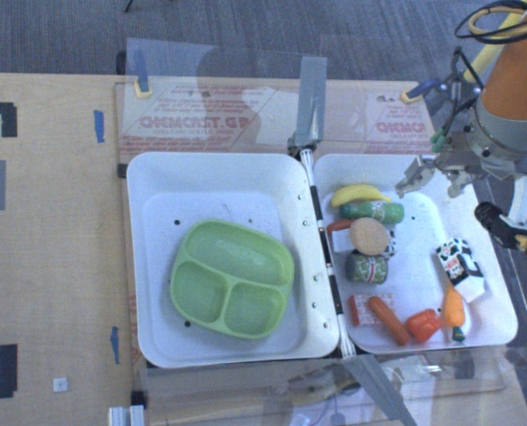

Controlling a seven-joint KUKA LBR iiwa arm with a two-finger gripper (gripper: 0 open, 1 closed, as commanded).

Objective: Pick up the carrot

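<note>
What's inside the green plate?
The green plate in the left bin shows three bare compartments with nothing lying in them. What is under the plate is covered, so that part cannot be seen.

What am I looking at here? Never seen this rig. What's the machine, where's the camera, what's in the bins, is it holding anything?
One camera looks down at a slant on a bench with two white bins. The grey arm with an orange band reaches in from the right; its gripper hangs over the right bin's far edge with its jaws open, holding nothing. The left bin holds a green divided plate. The right bin holds toy food: a banana, a can, a small milk carton and the carrot, near the front right corner.
</note>
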